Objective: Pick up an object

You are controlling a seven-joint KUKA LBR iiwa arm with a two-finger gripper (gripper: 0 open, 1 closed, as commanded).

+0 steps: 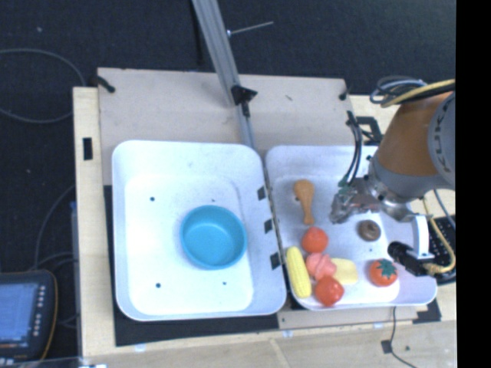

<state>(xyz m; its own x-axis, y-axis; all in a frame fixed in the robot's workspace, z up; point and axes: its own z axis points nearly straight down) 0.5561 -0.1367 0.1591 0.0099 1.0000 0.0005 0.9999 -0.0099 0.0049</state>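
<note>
Orange-banded arm's hand (343, 208) hovers right of the drumstick (305, 199) in the right bin (284, 167); finger opening indiscernible.

Grey arm (410, 156) (orange band above wrist), reaching leftward, gripper (343, 205) lowered

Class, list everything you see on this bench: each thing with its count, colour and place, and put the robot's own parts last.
Bins: 2, white, side by side; left bin, right bin.
Bowl: 1, blue, left bin.
Drumstick: 1, tan, right bin, upper left.
Corn: 1, yellow, right bin's left edge.
Round fruits: 2, red-orange, one above the other.
Pink piece: 1, between them.
Yellow block: 1, right of it.
Strawberry: 1, red, lower right.
Brown disc: 1, below gripper.
Arm: 1, grey and orange, from right.
Gripper: 1, over right bin.
</note>
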